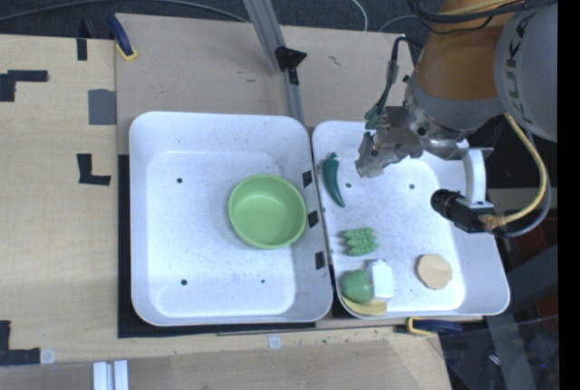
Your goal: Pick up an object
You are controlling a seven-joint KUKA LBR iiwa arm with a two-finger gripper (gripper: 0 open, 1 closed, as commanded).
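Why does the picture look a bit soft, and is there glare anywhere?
Camera view: even overhead light, faint shadows; the white bins look bright, nearly washed out at the rims; the green bowl is fairly sharp, while the arm's orange band, nearest the lens, looks soft; the tool is small and indistinct.

The gripper [373, 163] hangs over the right bin [480, 288], near its upper left, just right of a dark green pepper [332, 180]. Lower in that bin lie a light green ridged piece [360, 240], a green ball [356, 286] touching a white block [381, 277], and a tan disc [434, 271]. A green bowl [266, 211] sits in the left bin [172, 143].
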